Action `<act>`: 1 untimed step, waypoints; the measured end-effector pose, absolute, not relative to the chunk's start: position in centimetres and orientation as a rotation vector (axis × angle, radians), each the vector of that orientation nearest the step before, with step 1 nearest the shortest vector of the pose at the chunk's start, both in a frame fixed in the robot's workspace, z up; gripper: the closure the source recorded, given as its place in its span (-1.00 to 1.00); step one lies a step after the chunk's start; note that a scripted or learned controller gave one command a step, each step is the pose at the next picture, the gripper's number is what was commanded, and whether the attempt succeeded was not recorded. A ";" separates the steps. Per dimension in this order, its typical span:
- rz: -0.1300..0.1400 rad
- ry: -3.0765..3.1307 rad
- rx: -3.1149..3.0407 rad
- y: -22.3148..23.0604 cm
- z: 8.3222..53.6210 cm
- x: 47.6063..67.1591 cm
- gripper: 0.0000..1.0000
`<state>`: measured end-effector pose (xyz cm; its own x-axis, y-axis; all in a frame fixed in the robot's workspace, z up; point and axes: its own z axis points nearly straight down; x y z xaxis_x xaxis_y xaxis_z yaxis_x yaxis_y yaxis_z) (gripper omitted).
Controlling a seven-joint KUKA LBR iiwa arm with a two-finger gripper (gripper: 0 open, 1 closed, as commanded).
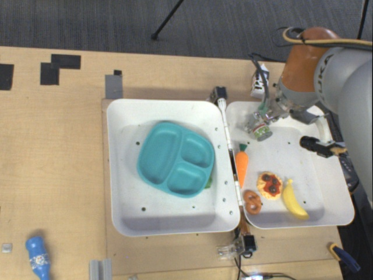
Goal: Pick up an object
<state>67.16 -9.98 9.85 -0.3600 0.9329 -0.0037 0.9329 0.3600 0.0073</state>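
- While a small green-and-grey object [261,132] sits right at the tips of the fingers [259,125] in the right bin [326,214], the step looks like the grasp itself; I cannot tell whether they are clenched on it.
- Next calls for a confirmed grip, then a straight lift.
- Carrot [241,167], toy pizza [270,185], banana [293,200] and pretzel [252,200] lie below the fingers, apart.
- Teal plate [175,159] lies in the left bin [125,214].

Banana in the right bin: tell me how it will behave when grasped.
The banana looks like a smooth toy, so it may slip. Its curved shape could make it pivot or rock if pinched off-centre. It lies close to the pizza slice, which may get nudged.
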 end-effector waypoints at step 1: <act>0.007 2.652 1.671 -4.2 18.7 63.3 1.00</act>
